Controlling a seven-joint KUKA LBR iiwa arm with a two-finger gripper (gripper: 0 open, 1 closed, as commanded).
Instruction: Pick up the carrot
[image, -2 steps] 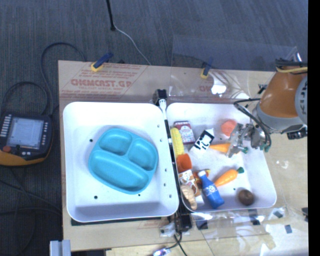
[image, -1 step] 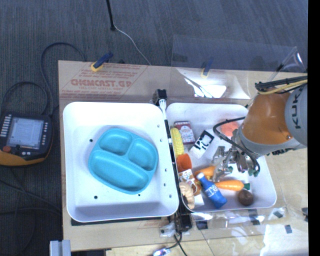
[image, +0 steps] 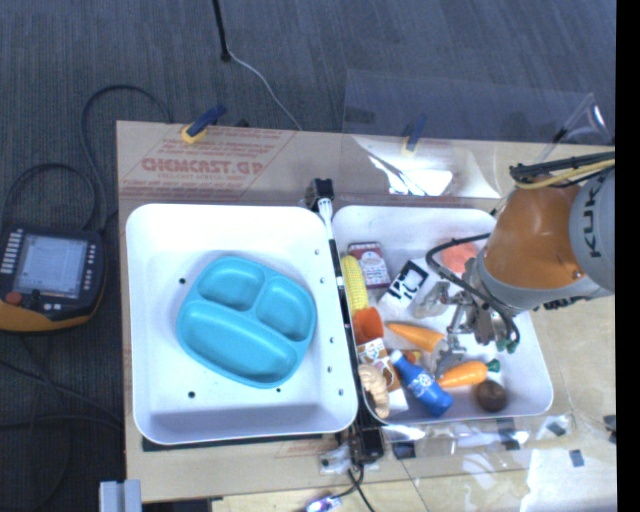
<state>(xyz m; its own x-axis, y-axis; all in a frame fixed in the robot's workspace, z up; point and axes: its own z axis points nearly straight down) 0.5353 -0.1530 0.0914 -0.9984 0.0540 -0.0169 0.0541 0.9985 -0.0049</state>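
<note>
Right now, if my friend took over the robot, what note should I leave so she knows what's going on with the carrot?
Claw: hanging over the right bin, nothing seen held between its fingers.
Carrots: there look to be two in the right bin, one just left of the claw, another with a green top just below it, beside the blue bottle.
Blue tray: sits in the left bin.
Done: no pickup yet.
Left: grab a carrot and lift it.

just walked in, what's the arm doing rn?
The KUKA arm is reaching into the right bin, its gripper down among the toy food. Two carrots lie there: one just left of the gripper, another just below it. I can't see either lifted. The left bin holds a blue divided plate.
</note>
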